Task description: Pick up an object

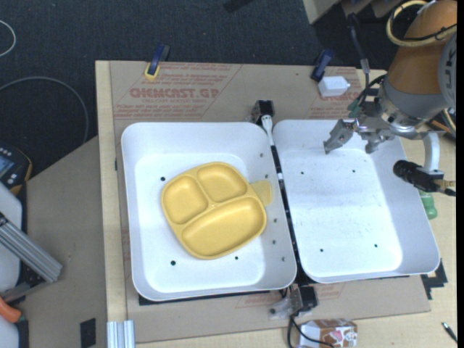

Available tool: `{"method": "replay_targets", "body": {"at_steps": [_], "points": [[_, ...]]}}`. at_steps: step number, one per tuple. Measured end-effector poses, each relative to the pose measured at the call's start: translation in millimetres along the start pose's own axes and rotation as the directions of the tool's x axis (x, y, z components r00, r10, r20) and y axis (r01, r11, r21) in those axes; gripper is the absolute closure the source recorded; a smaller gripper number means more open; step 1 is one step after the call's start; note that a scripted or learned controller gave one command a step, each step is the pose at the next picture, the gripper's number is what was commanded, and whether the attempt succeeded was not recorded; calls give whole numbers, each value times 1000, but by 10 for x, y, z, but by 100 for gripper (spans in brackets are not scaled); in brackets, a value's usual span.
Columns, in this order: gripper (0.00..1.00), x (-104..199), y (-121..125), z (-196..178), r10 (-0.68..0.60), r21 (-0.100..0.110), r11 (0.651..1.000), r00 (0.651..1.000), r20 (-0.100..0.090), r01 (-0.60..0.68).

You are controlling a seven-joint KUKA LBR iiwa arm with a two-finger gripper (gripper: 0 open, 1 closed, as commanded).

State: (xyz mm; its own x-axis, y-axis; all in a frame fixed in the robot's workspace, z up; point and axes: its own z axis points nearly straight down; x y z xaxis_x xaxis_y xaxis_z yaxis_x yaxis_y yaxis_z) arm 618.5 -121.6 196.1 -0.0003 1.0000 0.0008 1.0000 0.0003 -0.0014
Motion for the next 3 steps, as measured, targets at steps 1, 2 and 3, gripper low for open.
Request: {"method": "replay_targets", "body": {"at_steps": [1,2,3], "points": [[0,388,-606,-1911,-4,-20,1000,1000,2,4],[0,970,-1064,-2850,-8,-16,1000,1000,-1,8],[0,1861,-1409,-3430,-11,-11,1000,1000,-3,11]]}}
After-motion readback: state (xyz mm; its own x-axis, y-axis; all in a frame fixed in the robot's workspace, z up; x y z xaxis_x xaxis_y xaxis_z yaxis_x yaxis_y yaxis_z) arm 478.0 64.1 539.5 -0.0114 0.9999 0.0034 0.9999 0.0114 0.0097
